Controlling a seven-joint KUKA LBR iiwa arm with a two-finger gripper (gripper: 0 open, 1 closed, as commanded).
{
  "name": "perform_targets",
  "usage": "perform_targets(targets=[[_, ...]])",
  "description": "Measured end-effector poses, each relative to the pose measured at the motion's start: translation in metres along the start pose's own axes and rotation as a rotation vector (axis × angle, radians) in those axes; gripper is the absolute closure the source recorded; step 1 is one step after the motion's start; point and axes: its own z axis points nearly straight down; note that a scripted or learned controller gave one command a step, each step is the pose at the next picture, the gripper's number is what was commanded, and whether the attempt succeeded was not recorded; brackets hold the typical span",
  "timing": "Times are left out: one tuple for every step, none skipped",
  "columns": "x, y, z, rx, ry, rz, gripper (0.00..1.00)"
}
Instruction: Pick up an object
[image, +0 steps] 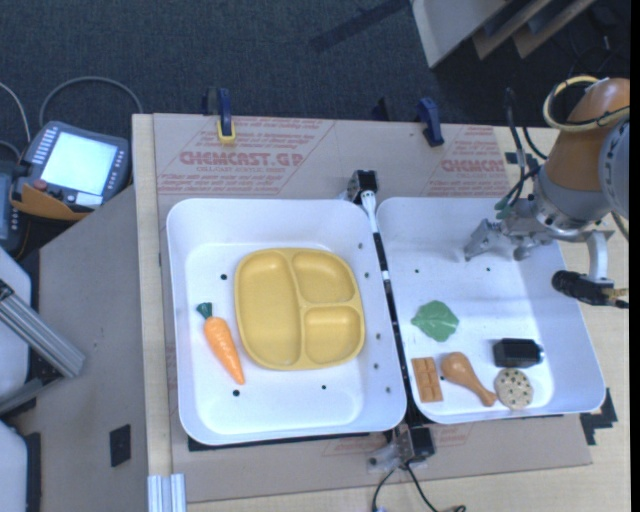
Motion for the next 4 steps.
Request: perform_targets(targets=[[-0.001,0.002,-0.016,-0.010,-0.004,-0.001,1.00],[-0.011,0.000,-0.072,-0.017,-0.006,0.003,1.00],[-0.011,0.002,-0.125,-0.017,-0.006,0.001,1.00],[0.038,0.003,-0.117,-0.006,0.000,-0.003,1.00]])
